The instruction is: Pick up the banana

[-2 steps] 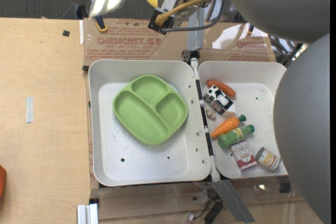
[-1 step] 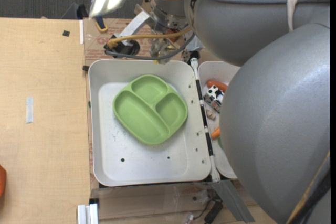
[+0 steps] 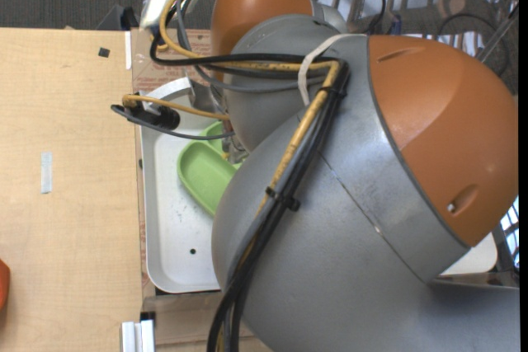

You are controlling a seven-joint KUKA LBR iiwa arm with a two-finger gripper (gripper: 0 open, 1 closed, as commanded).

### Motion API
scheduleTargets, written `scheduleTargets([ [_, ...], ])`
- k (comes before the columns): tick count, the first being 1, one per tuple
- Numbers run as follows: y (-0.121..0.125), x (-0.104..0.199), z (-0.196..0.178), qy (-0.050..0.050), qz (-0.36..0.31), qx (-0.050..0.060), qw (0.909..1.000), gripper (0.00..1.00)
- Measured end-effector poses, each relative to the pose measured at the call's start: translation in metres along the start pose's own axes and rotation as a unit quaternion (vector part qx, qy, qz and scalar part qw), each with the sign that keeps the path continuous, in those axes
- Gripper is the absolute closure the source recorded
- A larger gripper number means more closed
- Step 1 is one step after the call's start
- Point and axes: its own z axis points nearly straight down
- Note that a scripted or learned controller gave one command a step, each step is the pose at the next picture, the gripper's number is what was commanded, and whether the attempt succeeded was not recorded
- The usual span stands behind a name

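A pale wooden bench [image 3: 66, 177] borders the white bin [image 3: 169, 260] (green dish [image 3: 206, 173] inside); gripper state: cannot tell.

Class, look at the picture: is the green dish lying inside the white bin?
Yes, the green dish lies on the floor of the white bin, partly covered by the arm.

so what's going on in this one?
The arm is bent low over the white bin and blocks most of the camera's sight of it. A light green dish lies in the bin, partly under the arm. I can't make out a banana or tell what the tool is doing, so there's no sign of a grasp. A wooden board lies left of the bin.
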Motion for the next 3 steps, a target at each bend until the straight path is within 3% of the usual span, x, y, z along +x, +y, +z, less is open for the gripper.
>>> scheduleTargets([
  [1,0.091,0.033,-0.083,0.0,-0.001,0.0,1.0,1.0],
  [2,0.015,0.022,-0.017,-0.001,-0.1,0.0,0.995,1.0],
  [3,0.078,-0.019,-0.154,-0.002,-0.212,0.0,0.9772,1.0],
])
